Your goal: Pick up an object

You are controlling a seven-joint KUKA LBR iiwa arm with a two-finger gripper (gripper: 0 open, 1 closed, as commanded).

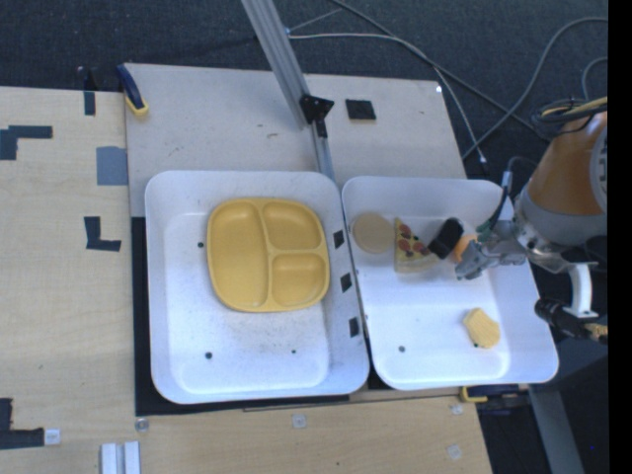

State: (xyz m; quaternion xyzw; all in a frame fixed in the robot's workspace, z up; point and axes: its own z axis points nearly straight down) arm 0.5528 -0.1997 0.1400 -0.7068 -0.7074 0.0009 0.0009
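Grey gripper (472,261) sits low in the right bin (434,363), nothing visibly held; I cannot tell its state. Black block (446,237) just beside it, unlifted.

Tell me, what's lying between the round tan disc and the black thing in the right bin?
In the camera view, a pale card with colourful print lies between the tan disc and the black object.

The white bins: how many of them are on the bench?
2. The left bin holds a yellow plate; the right bin lies beside it, with small things inside, and the end effector is over it.
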